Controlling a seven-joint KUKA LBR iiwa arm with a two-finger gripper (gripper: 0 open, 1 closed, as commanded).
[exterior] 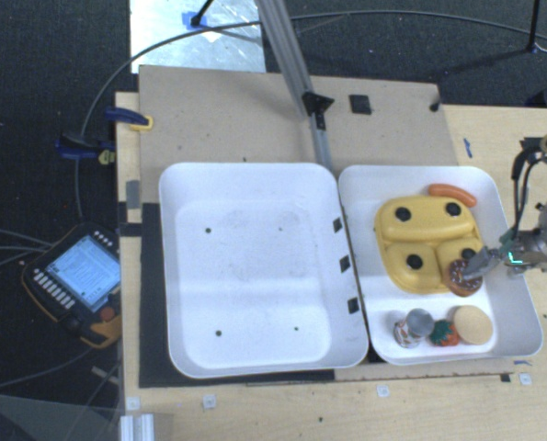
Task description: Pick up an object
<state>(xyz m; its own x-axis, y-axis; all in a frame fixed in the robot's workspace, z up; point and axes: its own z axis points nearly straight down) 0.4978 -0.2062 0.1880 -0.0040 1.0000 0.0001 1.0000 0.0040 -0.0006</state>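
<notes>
White plastic makes up both shallow bins on the brown worktop (255, 108), set side by side and touching along their inner edges. The left bin (190, 338) shows a bare floor with a few small dark dots. The right bin (365, 246) holds all the objects.

Largest among them is a yellow moulded toy (420, 246) with three dark round spots on top, lying in the upper middle of the right bin. An orange sausage-shaped piece (452, 194) rests just beyond its far edge, against the bin's back wall. At the yellow toy's lower right corner sits a brown, speckled, doughnut-like piece (462, 278), touching the toy. Along the near wall lie three small things in a row: a silvery-grey object (411, 327), a small red and green item (444, 334) and a pale tan round piece (473, 323), close together.

The arm enters from the right, and its gripper (480, 263) reaches over the right bin's edge, with a small green light glowing on its body. The jaws tip sits right at the brown doughnut-like piece, above or against it; whether the jaws are apart or together cannot be told at this size, and nothing is plainly seen between them.

Left of the worktop, on the dark floor, lies a handheld control pendant (75, 278) with a lit screen.
</notes>
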